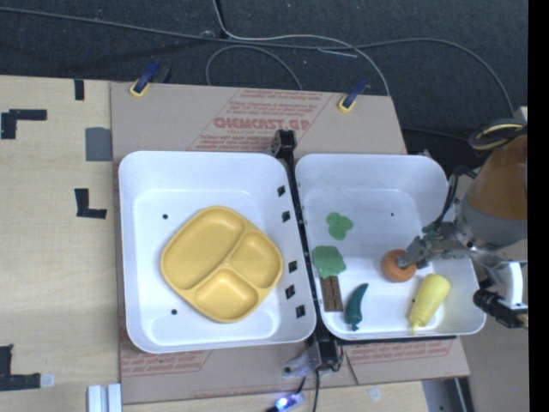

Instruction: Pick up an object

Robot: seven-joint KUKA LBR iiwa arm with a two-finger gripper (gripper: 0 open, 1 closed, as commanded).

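Note:
The right bin point(377, 174) holds several small toys: an orange round piece point(397, 265), a yellow corn-like piece point(428, 299), a dark green pepper point(355, 305), two light green pieces point(340, 225) point(328, 260) and a brown block point(332, 293). My gripper point(419, 249) reaches in from the right and sits low in the bin, its tip right against the orange piece's right side. I cannot tell whether the orange piece is between the fingers.
The left bin point(141, 187) holds a yellow divided plate point(221, 263). A black divider clip point(285, 143) sits between the bins. Cardboard lies under both bins, with cables running across the dark floor behind.

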